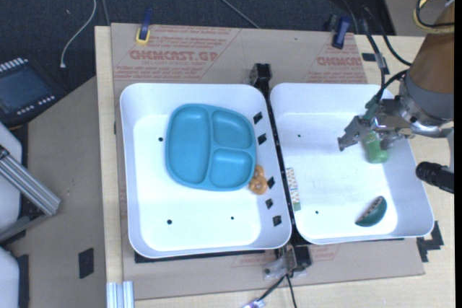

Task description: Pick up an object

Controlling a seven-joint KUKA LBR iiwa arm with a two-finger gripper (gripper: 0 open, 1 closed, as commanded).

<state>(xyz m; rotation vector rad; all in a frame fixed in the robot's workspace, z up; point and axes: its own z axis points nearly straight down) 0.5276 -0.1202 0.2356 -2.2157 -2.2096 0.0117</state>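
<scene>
Nearest the camera, at the front edge of the desk (pixel 216 267), a small metal clamp (pixel 287 267) sits where the two white bins meet, with cables trailing off below it. Just behind it the left bin (pixel 144 227) holds a blue divided plate (pixel 209 146) lying flat in its back half, and a small orange-brown object (pixel 258 181) rests touching the plate's right front rim, close to the wall between the bins

On the other side, the right bin (pixel 325 227) carries a dark teal wedge with a reddish inner edge – it looks like a toy watermelon slice (pixel 371 212) – near its front right corner. Further back, near the right wall, a light green object (pixel 376 148) stands just under the claw (pixel 369 132). Whether the claw is spread or closed cannot be told: its dark metal parts overlap the top of the green object, and one grey piece sticks out to the left toward the bin's middle. No grasp on the green object can be confirmed from this angle

Behind the claw the grey wrist and orange band of the arm (pixel 433 76) rise at the right side of the view. Two blue clips (pixel 144 31) pin the brown cardboard sheet at the desk's back edge
</scene>
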